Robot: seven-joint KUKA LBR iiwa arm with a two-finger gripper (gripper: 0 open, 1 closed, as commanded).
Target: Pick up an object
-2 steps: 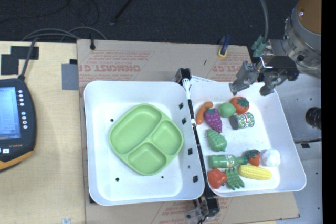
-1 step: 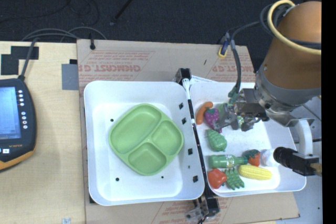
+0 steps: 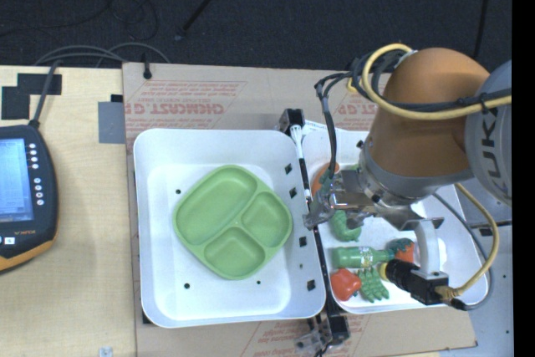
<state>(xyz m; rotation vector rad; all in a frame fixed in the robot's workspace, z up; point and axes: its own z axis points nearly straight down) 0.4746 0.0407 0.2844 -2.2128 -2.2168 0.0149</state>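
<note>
Toys lie in a small heap in the right bin (image 3: 468, 205), and my claw (image 3: 328, 209) is low over that bin's left side, close to the divider (image 3: 306, 205) between the two bins. A green toy (image 3: 344, 224) sits just beside and below my wrist, toward the near edge, and beyond it a green bottle (image 3: 361, 256) lies with its long axis left to right. Whether my claw is apart or together, I cannot tell, because my own wrist hides it.
</note>
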